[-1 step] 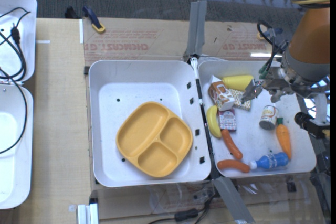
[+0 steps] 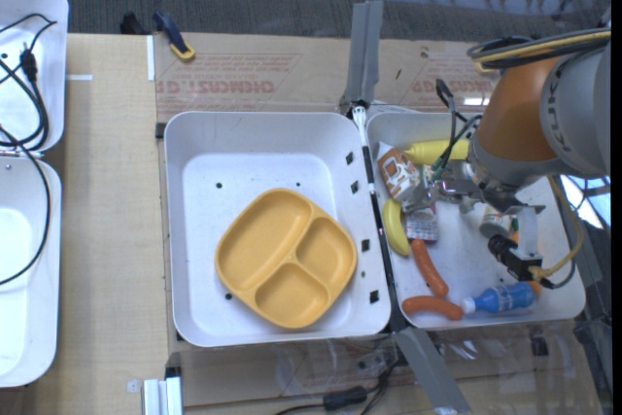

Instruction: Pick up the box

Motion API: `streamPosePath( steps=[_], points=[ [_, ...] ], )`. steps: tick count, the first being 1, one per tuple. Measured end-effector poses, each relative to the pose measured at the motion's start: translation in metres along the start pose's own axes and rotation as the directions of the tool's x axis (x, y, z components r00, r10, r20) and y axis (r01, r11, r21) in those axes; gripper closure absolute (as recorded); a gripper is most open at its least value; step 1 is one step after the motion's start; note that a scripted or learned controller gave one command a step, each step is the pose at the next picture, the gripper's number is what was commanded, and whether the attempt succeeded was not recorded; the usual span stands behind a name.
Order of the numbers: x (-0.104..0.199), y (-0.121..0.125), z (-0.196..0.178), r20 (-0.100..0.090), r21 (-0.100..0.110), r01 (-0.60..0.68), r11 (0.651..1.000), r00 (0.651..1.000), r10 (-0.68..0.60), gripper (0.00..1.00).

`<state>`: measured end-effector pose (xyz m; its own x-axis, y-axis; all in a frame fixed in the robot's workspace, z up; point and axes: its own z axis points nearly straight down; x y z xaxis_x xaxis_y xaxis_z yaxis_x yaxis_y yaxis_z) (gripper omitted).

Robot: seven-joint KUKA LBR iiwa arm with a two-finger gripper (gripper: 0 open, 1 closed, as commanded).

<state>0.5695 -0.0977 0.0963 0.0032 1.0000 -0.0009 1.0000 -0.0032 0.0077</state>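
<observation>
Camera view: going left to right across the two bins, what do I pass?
Yellow divided plate in the left bin → banana → box → sausage → blue bottle.

Arm [image 2: 544,112] bent in from right, wrist low.

matt yellow plastic tray [image 2: 285,258], smooth white plastic bins [image 2: 185,209], cardboard sheet [image 2: 253,73]
</observation>
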Motion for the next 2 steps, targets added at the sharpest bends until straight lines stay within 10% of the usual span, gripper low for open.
streamPosePath(
  steps=[1,2],
  points=[
    [-0.0007,0.0017,-0.0107,0.000,-0.005,-0.003,1.000,1.000,0.003,1.00],
    [-0.0008,0.0013,-0.0105,0.000,-0.003,-0.003,1.000,1.000,0.003,0.00]
  ],
)
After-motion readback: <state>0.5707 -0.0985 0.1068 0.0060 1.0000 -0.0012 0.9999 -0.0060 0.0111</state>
